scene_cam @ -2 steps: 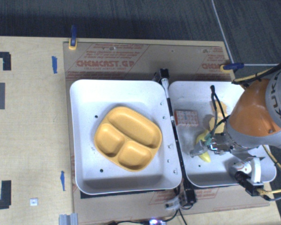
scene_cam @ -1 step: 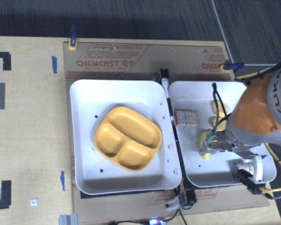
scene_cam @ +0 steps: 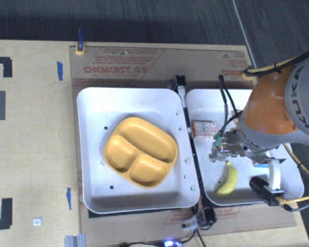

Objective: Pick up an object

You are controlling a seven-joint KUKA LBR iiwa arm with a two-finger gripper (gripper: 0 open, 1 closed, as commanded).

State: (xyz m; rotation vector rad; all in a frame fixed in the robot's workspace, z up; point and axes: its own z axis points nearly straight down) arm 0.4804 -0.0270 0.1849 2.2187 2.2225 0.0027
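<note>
Nearest you, along the lower edge of the tabletop, a tangle of cables sits just below the seam between the two bins. Look a little further in and you find the banana in the right bin, lying near that bin's close wall, its upper tip pointing up toward the arm. You see the tool directly above that tip, just beside it, at the end of the grey wrist; from this angle you cannot tell how its fingers stand, and nothing shows the banana gripped. A black fitting hangs off the arm to the right of the banana, close to the bin's near corner.

To your left, the left bin carries a yellow divided tray with three hollows, resting roughly in the middle, well apart from the tool. Further back in the right bin, a small patterned packet lies near the shared wall, left of the wrist. The orange band of the arm rises over the far right side. Beyond both bins you see a brown printed board and a blue clip at its far left corner.
</note>
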